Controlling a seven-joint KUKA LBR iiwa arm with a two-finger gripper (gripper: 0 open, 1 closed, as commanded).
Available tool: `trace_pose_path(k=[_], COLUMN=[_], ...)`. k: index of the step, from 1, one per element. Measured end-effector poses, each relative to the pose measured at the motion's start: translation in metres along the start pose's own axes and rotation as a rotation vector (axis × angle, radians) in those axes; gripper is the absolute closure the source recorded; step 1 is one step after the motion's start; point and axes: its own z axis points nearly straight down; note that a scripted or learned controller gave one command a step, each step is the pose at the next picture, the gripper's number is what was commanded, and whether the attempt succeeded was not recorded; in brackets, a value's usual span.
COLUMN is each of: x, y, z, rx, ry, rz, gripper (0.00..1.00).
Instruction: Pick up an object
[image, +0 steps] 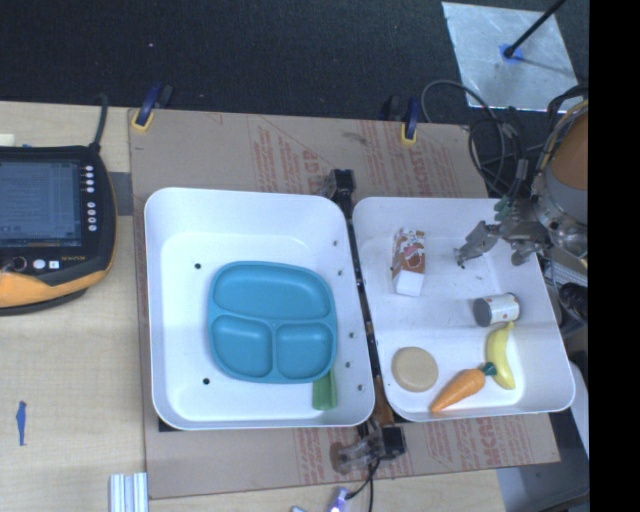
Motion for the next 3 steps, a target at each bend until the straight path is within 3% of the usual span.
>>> trace_pose_path(k=[1,2,3], x=[-0.040,-0.040,-0.040], y=[-0.025,0.073,-0.024], z=[0.111,0.109,0.098], rx=[0.004,-0.001,0.001], ry=[0.000,0.001,0.000], rz=[-0.002,-0.001,-0.002], gripper=[0.00,0.00,0.00])
